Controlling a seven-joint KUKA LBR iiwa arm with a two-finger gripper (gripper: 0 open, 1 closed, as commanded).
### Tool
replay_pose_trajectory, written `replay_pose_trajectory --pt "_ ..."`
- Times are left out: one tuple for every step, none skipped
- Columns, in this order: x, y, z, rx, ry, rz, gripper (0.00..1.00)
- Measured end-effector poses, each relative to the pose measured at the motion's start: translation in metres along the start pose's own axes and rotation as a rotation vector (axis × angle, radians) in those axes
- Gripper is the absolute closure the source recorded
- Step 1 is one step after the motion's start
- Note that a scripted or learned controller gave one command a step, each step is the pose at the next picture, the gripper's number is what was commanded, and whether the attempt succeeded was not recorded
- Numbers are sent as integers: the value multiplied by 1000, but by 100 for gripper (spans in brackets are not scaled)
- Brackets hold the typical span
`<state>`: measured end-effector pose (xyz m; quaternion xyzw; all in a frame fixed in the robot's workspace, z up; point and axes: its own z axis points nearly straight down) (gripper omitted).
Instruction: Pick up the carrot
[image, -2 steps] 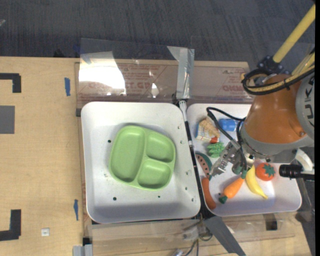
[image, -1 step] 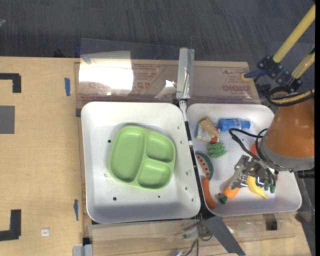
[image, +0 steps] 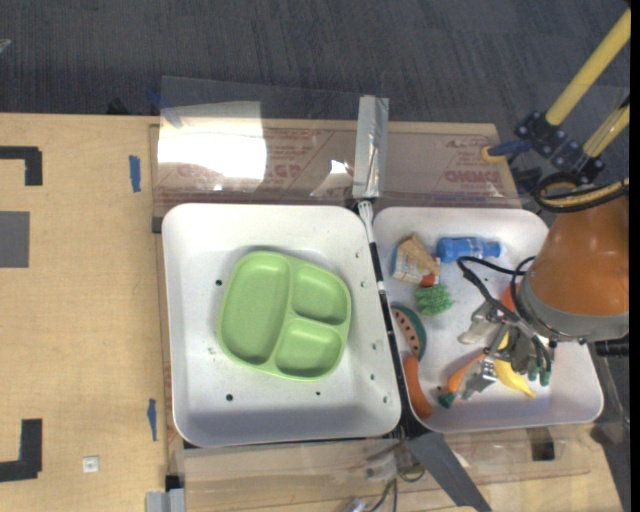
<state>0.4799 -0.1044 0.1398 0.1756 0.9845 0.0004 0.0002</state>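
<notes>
On wooden bench (image: 70, 300): two white bins (image: 190, 300), possibly plastic.

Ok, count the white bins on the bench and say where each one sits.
2. The left bin holds a green divided plate. The right bin sits beside it, touching along the middle, and holds small toy foods under the arm. None looks hidden.

The arm (image: 585, 265) is extended in from the right, its orange band above the wrist, with the gripper (image: 490, 370) pointed downward below it.
</notes>
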Motion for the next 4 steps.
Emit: replay_pose_trajectory --pt "-1 9 49 -4 -14 105 0" --pt "-37 27 49 -4 -12 251 0" --pt "-39 29 37 -7 -23 249 100" --pt "-72 77 -47 -2 -10 -289 100"
